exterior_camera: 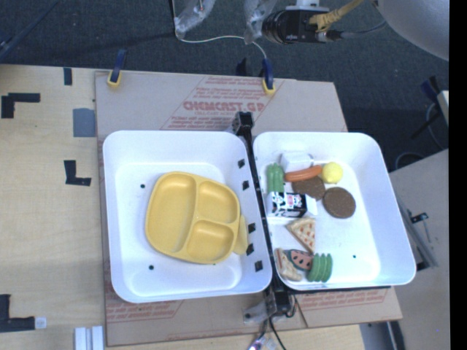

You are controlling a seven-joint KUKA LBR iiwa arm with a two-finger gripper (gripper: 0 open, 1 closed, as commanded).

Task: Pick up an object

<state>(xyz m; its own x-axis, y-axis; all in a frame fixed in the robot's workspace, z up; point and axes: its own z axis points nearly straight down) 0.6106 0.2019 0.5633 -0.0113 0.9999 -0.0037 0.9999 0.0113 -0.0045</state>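
My gripper (224,12) hangs high at the top of the camera view, beyond the far edge of the bench and well away from both bins. Its two pale fingers (191,13) stand apart, open, with nothing between them. The right bin (379,195) holds several toy foods: a green pickle (274,177), an orange carrot (303,173), a yellow lemon (332,172), a round brown cookie (339,203), a black-and-white carton (288,204), a pizza slice (303,233), a watermelon slice (291,261) and a green cucumber piece (319,267).
The left bin (124,195) holds a yellow divided plate (193,217). A black divider (252,195) runs between the bins. The bins rest on a cardboard sheet (219,104) clamped at its far edge. A thin cable (219,39) hangs below the gripper.
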